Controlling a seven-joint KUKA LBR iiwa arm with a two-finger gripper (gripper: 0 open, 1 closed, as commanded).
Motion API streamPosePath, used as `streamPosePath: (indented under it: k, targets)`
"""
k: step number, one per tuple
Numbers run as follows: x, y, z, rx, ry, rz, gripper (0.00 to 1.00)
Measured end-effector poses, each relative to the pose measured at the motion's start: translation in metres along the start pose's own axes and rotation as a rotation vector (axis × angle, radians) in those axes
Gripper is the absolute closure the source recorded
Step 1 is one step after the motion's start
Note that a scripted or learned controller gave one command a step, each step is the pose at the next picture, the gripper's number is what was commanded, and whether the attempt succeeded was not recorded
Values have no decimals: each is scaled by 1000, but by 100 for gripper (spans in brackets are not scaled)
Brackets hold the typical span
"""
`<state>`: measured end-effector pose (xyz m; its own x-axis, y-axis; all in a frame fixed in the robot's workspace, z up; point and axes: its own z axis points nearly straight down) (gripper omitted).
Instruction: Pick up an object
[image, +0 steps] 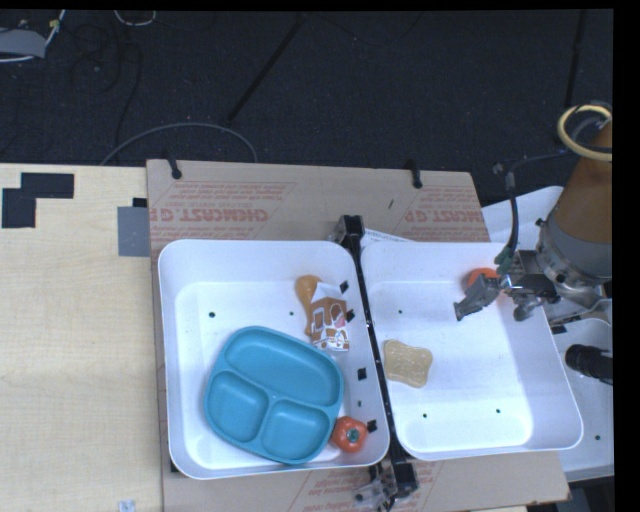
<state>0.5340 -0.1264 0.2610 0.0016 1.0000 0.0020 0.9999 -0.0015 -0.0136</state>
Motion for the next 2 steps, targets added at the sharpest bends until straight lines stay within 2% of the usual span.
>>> streamPosePath:
  k: [1,2]
  targets:
    - [0,2,-6,-10,-1,-2,0]
    - [10,0,46,-5,0,0,0]
